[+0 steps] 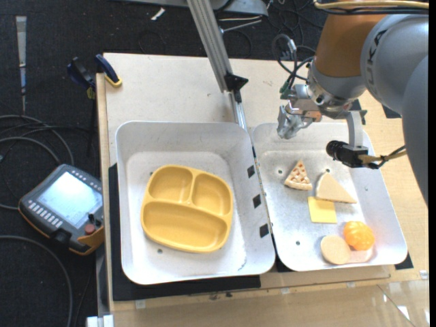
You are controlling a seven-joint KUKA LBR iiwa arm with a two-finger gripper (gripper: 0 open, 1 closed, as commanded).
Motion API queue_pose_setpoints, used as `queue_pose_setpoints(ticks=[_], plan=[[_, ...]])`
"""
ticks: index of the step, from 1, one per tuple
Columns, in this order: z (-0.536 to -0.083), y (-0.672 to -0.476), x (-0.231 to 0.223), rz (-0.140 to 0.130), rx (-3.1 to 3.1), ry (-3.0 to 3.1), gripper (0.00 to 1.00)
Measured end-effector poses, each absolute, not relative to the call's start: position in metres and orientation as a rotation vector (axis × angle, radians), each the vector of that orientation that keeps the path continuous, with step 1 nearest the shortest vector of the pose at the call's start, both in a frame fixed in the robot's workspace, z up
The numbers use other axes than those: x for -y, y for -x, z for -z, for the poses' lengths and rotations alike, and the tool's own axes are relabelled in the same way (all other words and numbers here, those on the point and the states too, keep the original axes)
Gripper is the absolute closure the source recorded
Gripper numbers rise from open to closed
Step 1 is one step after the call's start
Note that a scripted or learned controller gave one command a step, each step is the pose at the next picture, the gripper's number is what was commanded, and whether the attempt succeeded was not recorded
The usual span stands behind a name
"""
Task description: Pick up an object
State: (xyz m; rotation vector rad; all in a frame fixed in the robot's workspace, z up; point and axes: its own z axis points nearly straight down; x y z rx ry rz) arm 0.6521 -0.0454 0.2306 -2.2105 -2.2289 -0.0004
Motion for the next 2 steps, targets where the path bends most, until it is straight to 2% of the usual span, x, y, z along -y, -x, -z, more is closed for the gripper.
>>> queue_pose_setpoints(ticks=[2], plan=[[-0.249, -0.670, -0.064, 0.006, 2.231, 2.212, 1.00]])
